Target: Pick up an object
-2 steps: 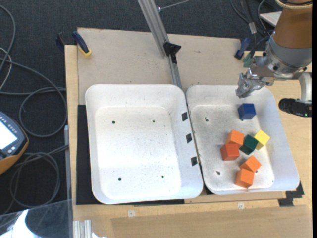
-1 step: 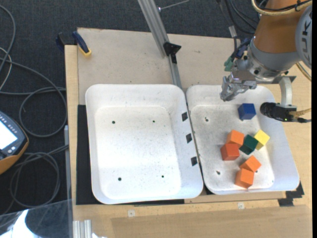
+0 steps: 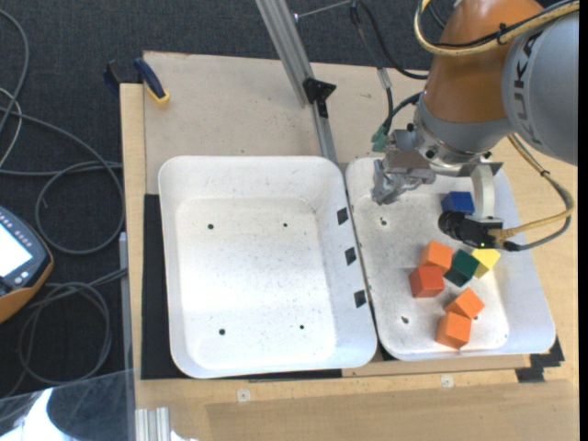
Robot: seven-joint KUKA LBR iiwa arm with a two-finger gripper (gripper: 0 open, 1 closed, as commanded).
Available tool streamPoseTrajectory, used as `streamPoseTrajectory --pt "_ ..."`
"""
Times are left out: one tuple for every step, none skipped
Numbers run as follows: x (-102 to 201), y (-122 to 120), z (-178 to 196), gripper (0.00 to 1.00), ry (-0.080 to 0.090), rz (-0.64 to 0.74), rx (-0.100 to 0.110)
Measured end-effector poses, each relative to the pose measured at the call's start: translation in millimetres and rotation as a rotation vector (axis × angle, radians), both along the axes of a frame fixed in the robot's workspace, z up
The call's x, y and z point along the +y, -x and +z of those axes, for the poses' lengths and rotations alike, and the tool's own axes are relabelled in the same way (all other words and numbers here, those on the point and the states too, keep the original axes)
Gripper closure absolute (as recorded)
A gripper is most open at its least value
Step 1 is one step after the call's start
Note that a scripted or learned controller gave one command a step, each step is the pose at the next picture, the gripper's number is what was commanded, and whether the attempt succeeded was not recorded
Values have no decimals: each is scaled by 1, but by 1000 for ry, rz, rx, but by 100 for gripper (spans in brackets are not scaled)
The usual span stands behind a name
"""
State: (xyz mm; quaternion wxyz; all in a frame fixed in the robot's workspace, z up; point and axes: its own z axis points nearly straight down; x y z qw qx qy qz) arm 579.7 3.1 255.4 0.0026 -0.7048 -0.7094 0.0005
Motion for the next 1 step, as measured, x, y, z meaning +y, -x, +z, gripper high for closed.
streamPoseTrajectory --pt "47 11 -8 100 0 0 -1"
